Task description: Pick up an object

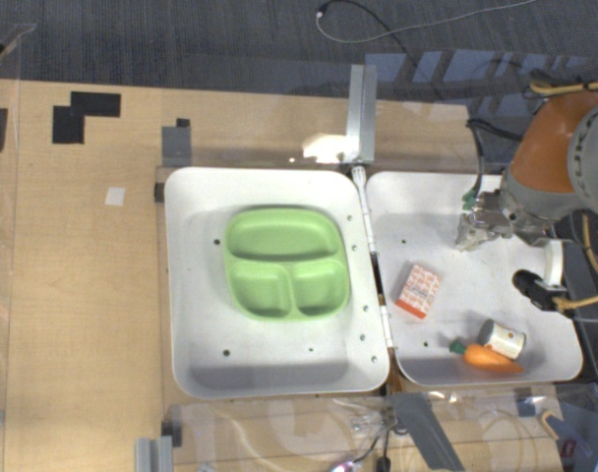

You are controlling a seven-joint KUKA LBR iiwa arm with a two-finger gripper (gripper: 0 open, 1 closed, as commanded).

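Orange-and-white, the small carton (418,291) is lying flat mid-bin in the right bin (565,362), at about seven o'clock from my claw (473,232). I am hovering over the bin's upper part; whether my claw is spread I cannot tell. I am judging the carton light, stiff, crushable: gripping its narrow sides looks best.
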